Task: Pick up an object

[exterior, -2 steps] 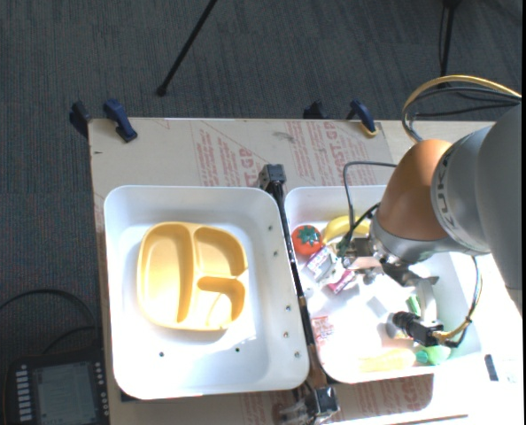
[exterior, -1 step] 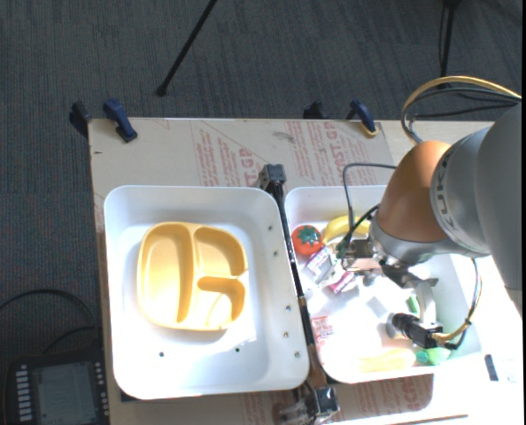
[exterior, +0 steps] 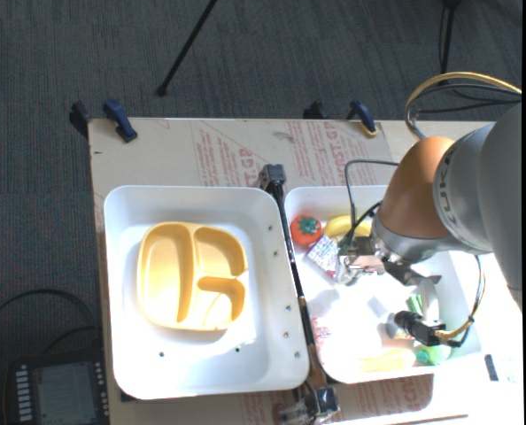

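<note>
We judge the small pink-and-white packet (exterior: 322, 253), lying centre-right of the frame in the right bin (exterior: 458, 277) beside a tomato (exterior: 305, 227), light, crinkly and slippery, best pinched across its edges; gripper (exterior: 359, 266) just beside it, grip state unreadable.

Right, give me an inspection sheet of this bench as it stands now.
Surface: board bench bearing two white bins, left bin and right bin.
Job's things: red tomato, yellow banana, pink-and-white packet, green item, pale yellow item, all in the right bin.
Clutter: yellow divided tray in the left bin.
Gripper: gripper low over the right bin beside the packet; finger state unclear.
Cables: yellow cable looping above the arm.
Surroundings: blue clamps on the bench edge, pendant on the carpet.
</note>
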